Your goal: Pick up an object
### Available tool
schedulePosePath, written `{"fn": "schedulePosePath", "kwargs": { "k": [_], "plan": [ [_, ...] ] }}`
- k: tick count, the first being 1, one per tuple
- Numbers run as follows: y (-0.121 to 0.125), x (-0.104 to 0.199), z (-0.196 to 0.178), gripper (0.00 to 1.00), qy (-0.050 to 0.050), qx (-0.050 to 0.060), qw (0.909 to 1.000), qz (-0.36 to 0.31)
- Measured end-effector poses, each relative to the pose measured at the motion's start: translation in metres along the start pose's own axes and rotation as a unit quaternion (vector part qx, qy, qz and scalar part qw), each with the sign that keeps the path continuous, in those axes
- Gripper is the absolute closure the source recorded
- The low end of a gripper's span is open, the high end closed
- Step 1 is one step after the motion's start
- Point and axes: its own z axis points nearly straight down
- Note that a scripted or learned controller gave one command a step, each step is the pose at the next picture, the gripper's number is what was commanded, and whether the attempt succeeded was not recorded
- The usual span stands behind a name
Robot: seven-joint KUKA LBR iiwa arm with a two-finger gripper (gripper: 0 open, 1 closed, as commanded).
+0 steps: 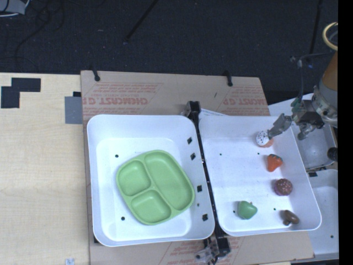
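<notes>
Several small items lie along the right side of the right bin [231, 175]: a white and orange piece [263, 139], an orange fruit [274, 162], a dark red round piece [283, 187], a green pepper [246, 209] and a brown piece [289, 218]. My gripper [288, 130] hangs over the bin's upper right rim, open, with nothing between its fingers. Its left fingertip [274, 130] sits right beside the white and orange piece.
The left bin [105, 142] holds a green divided plate [155, 187]. A black divider [201, 175] runs between the bins. Both stand on a cardboard sheet [165, 95]. Grey arm hardware [325, 101] stands at the right edge.
</notes>
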Motion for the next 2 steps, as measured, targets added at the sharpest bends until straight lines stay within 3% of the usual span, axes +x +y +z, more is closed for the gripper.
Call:
{"fn": "schedulePosePath", "kwargs": {
  "k": [1, 2],
  "plan": [
    [0.002, 0.0, -0.008, 0.0, -0.001, -0.006, 1.0, -0.001],
    [-0.003, 0.009, 0.051, 0.0, 0.0, -0.004, 1.0, -0.001]
  ]
}}
